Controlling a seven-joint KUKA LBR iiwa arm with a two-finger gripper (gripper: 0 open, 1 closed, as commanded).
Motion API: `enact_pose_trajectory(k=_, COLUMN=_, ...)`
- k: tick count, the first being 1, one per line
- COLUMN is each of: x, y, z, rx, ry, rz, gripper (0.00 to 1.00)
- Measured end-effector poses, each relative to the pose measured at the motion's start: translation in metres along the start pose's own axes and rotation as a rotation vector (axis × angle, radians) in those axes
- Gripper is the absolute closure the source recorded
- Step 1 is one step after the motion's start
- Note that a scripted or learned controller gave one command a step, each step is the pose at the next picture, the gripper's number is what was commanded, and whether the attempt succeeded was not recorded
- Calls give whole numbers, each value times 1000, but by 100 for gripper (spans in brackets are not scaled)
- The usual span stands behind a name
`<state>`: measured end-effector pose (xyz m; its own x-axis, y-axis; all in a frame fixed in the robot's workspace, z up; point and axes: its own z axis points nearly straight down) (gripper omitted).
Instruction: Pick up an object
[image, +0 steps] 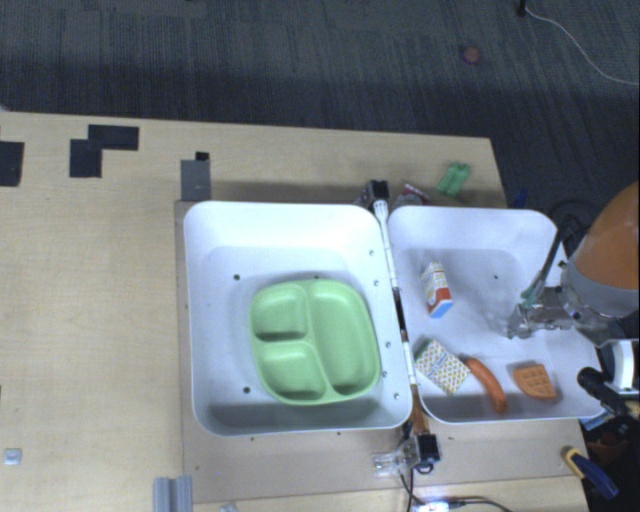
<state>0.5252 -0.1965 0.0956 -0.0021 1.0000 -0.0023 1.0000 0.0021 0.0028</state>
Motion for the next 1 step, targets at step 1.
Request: enact_pose_trajectory(k=1, x=1, y=0, z=0, rx=0, ry=1, rz=-1, gripper=0)
